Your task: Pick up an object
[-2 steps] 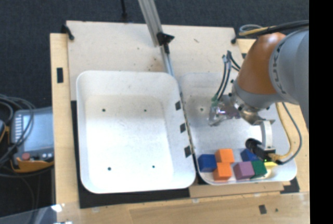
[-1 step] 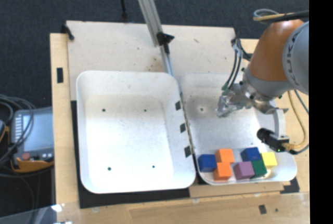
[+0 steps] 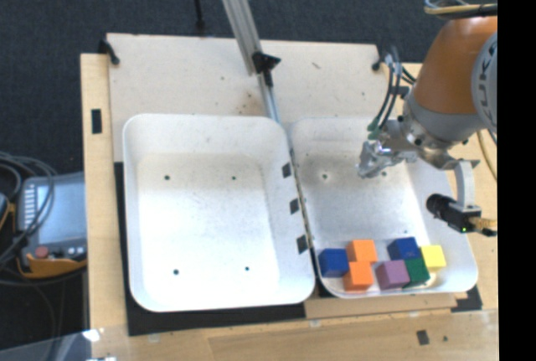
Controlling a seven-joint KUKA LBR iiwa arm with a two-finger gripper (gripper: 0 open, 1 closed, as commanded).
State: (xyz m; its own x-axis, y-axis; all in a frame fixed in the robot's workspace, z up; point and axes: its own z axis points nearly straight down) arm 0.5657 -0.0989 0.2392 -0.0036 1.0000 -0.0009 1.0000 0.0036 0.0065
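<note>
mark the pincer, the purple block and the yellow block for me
pincer (image 3: 373,163): camera view, midway between its fingertips, above the right bin floor.
purple cube-shaped block (image 3: 391,274): camera view, on its top face.
yellow cube-shaped block (image 3: 433,256): camera view, on its top face.

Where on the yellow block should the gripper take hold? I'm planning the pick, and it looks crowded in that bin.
Probably from straight above, closing on the yellow block's far and near faces. The green block sits tight against its left and the right bin's wall lies close on its right, leaving those sides little finger room.
</note>
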